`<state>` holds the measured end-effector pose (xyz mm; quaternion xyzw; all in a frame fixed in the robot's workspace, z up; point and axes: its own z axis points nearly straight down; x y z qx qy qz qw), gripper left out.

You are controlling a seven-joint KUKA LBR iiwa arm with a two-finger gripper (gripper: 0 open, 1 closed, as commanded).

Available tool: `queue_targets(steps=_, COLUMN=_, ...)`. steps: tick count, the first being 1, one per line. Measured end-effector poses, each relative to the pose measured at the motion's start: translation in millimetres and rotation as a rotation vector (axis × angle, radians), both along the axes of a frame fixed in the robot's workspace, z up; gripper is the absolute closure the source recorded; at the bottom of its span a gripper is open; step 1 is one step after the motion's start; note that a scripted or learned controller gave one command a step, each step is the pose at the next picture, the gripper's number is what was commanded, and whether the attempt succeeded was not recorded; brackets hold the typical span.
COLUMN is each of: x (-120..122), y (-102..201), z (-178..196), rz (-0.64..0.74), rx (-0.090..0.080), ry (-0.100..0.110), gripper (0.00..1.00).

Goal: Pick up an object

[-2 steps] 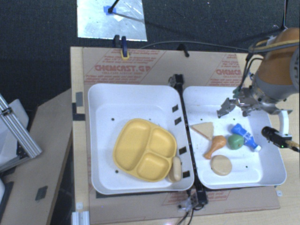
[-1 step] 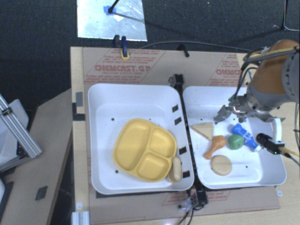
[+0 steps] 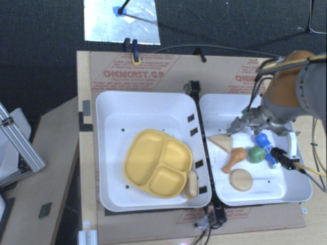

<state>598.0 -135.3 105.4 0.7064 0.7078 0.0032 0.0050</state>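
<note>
the arm (image 3: pixel 294 86) comes in from the right side of the counter (image 3: pixel 153 68) and bends down over the right bin (image 3: pixel 225 106), its orange band showing above the wrist. the end effector (image 3: pixel 241 123) sits low near the back left part of that bin, just above a pale wedge-shaped piece (image 3: pixel 220 142); i cannot tell from here whether it is wide or narrow, and nothing shows plainly gripped in it. the other loose things lie toward the middle and front of the right bin: an orange drumstick-shaped piece (image 3: pixel 234 159) just beside the wedge, a green piece (image 3: pixel 257 154) touching a blue piece (image 3: pixel 262 140) right next to it, and a round tan disc (image 3: pixel 241 179) nearer the front edge. in the left bin (image 3: pixel 115 111) a yellow divided tray (image 3: pixel 157 162) lies tilted, with a small beige oblong piece (image 3: pixel 191 183) resting against its front right corner, close to the wall between the two bins.
</note>
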Motion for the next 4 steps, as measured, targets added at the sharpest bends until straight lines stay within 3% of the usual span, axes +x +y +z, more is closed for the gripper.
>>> queue_targets(steps=1, x=6.4, y=0.5, z=-13.2, rz=0.001, rx=0.003, ry=-0.005, gripper=0.0)
queue_targets(steps=2, x=7.7, y=1.0, z=-2.0, rz=0.002, rx=0.002, ry=-0.011, gripper=1.0)
queue_targets(steps=3, x=-0.1, y=-1.9, z=48.9, rz=0.001, rx=0.001, ry=0.006, gripper=1.0)
queue_targets(steps=4, x=1.8, y=-2.2, z=103.4, rz=0.002, rx=0.001, ry=0.004, gripper=1.0)
